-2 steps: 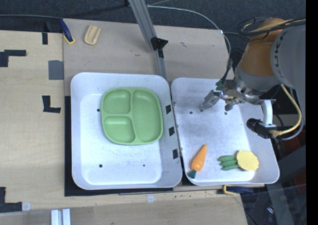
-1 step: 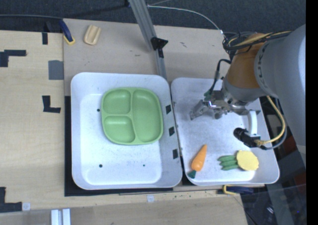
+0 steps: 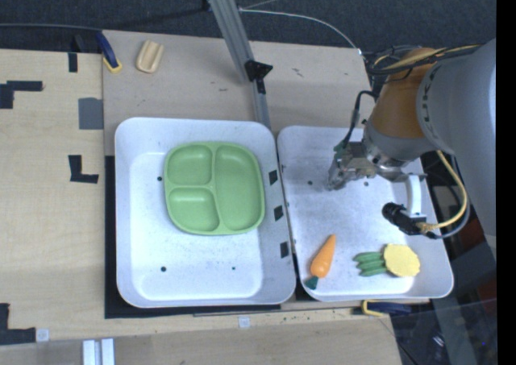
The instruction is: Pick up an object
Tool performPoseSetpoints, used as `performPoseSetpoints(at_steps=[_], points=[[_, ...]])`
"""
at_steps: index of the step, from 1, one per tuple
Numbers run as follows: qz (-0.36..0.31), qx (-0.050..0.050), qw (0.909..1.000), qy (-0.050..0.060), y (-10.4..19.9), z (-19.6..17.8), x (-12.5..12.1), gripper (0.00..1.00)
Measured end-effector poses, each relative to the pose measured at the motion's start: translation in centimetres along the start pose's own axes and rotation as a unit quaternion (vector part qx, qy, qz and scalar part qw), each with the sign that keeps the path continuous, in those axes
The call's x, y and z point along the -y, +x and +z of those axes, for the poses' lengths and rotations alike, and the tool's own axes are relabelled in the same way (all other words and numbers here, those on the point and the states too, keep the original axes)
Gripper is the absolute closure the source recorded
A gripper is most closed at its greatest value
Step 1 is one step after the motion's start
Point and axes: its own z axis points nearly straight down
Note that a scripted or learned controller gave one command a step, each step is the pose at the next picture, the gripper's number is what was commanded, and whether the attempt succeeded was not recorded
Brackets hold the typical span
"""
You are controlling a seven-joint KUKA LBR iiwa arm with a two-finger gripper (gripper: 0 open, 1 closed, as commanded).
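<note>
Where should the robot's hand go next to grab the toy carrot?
Probably toward the near edge of the right white bin: the hand sits over bare floor, while the orange toy carrot lies apart from it, closer to the camera.

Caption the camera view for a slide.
Tool low in right bin, carrot and corn nearby, green plate left.

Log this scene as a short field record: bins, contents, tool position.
left bin: holds a green divided plate
right bin: holds an orange toy carrot and a yellow-and-green toy corn, both near its front edge
tool: over the right bin's back half, apart from both toys
bench beyond the bins: small tan block
</note>
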Motion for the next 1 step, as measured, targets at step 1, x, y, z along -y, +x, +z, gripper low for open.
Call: performPoseSetpoints(at_steps=[1], points=[[0.001,0.001,1.0,-0.004,-0.74,-5.96,0.24,1.0]])
